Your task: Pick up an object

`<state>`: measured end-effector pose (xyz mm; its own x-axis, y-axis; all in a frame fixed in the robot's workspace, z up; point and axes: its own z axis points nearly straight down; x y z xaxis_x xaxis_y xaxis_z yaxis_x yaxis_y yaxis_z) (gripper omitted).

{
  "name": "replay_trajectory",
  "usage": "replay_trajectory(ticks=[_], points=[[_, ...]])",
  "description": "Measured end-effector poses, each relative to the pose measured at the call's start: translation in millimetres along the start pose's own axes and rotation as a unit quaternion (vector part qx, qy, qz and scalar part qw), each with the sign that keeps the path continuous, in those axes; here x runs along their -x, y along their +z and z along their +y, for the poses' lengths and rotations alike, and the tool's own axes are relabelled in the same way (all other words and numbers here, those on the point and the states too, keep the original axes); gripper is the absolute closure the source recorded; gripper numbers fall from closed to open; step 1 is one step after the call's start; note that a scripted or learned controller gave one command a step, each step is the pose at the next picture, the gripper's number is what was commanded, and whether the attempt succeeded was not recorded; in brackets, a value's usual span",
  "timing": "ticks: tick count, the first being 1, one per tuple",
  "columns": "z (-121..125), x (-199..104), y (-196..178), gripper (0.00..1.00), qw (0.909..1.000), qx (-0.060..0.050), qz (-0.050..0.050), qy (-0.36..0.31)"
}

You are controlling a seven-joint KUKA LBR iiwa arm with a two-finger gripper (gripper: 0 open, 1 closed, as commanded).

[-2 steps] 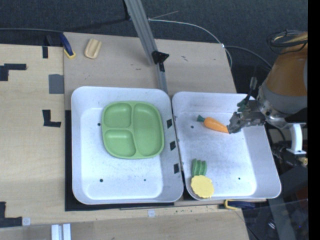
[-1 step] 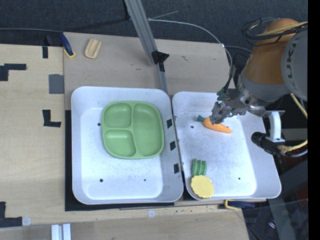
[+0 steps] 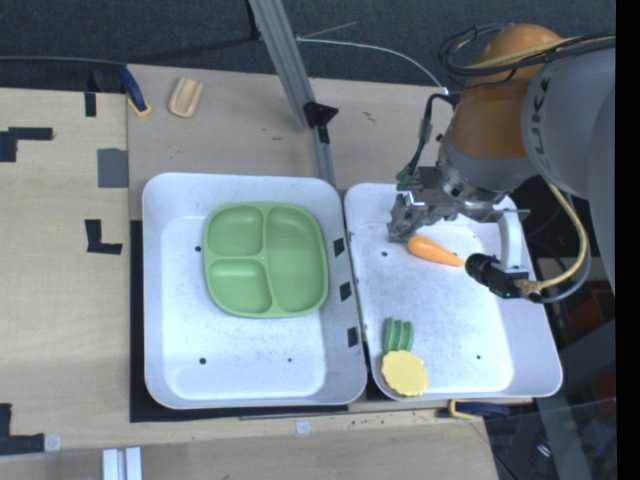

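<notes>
An orange carrot [image 3: 436, 251] lies in the right bin [image 3: 520, 368], towards its far side. My gripper [image 3: 403, 226] hangs low over the bin's far left part, right at the carrot's left tip. A green ridged piece [image 3: 398, 334] and a yellow round piece [image 3: 404, 373] rest together at the near left corner of the same bin. From this angle the gripper's body hides whether anything sits in its grasp.
The left bin [image 3: 170, 298] holds a green divided plate [image 3: 266, 258]. A grey pole [image 3: 285, 48] slants down to the bins' far edge. A tan block [image 3: 185, 97] lies on the bench at the far left. A black cable end [image 3: 495, 273] hangs beside the carrot.
</notes>
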<state>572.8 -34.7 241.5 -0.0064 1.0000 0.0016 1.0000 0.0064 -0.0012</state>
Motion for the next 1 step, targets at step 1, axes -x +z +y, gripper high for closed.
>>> replay_trajectory(ticks=[1], points=[[31.8, -53.6, -2.2, 1.00, 1.0000, 0.001, 0.000, -0.001]])
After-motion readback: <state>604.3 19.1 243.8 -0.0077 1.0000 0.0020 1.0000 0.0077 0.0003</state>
